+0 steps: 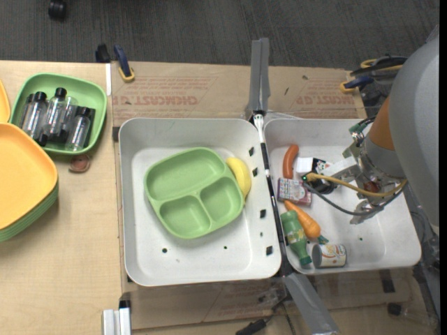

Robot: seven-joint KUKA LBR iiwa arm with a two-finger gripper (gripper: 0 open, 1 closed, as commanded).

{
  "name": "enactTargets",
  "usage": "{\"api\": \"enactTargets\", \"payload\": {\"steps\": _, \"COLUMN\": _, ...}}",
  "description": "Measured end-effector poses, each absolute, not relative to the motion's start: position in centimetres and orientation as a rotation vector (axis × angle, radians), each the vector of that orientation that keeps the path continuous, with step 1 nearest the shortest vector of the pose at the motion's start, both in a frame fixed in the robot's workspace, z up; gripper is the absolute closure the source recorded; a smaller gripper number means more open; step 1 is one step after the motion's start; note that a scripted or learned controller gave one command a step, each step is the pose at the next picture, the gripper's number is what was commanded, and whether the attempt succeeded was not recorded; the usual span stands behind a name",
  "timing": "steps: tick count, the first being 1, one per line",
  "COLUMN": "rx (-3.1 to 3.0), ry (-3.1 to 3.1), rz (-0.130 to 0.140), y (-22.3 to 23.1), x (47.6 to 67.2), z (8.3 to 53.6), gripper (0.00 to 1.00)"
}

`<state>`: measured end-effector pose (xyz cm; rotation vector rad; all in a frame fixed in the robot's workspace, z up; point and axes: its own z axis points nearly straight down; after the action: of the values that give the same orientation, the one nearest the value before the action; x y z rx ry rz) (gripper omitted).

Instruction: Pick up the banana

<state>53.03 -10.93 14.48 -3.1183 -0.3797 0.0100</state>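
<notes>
Arm over the right bin, banana not yet reached.
The banana (239,175) lay beside the green tray (192,201) in the left bin; next, crossing over. Finger state: cannot tell.

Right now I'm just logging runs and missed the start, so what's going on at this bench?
The arm reaches in from the right and hangs over the right bin, with cables trailing below its wrist. The banana it is meant to pick up lies in the left bin, tucked against the right edge of the green tray, nothing touching it. The right bin holds a carrot, a hot dog, a can and some packets. The pick has not yet happened.
</notes>
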Motion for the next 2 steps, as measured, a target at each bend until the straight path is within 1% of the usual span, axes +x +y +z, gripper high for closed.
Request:
{"api": "enactTargets", "payload": {"steps": 1, "rx": -3.125, "ry": -0.318, "rz": 0.009, "y": -10.7, "x": 58.2, "z": 13.8, "gripper": 0.0}}
{"api": "enactTargets", "payload": {"steps": 2, "rx": -3.126, "ry": -0.319, "rz": 0.008, "y": -1.7, "x": 55.6, "z": 19.0, "gripper": 0.0}}
